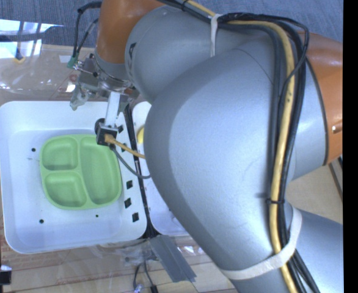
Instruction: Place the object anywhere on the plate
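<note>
Now | pincer point(81, 95) at white bin point(11, 176) rim, near green plate point(99, 170) | opening: cannot tell

Smooth moulded plastic with a satin sheen is seen on the green divided plate point(80, 171). The white bin point(14, 163) is read as smooth, slightly glossy plastic. The arm casing point(228, 133) is finished in smooth semi-gloss grey, the orange band point(115, 23) likewise. Matt wood grain is noted on the bench point(63, 270).

A robotics lab: a cabled grey arm point(228, 133) over 2 white bins point(11, 182) on a wooden bench point(75, 267)
</note>
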`<state>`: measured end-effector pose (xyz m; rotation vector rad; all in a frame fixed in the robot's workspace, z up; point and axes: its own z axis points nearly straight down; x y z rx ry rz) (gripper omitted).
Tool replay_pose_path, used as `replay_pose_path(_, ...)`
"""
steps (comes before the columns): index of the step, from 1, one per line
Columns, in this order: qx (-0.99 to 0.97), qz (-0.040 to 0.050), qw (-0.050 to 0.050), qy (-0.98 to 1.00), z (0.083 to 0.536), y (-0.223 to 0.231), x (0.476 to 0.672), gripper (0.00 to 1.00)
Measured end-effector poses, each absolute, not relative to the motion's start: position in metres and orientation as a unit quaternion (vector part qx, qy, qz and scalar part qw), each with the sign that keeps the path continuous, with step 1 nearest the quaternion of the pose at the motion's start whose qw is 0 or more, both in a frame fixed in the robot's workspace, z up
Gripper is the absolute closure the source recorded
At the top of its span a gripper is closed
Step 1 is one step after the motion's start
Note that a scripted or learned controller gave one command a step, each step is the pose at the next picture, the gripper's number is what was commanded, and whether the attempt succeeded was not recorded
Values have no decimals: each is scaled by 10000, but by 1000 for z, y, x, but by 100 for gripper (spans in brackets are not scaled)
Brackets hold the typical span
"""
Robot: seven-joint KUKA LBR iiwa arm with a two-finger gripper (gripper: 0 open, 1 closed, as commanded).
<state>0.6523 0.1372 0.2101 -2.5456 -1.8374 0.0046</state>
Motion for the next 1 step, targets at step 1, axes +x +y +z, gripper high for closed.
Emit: replay_pose_path(1, -8109, 15, 11, -5852, 210, 137, 652, 0)
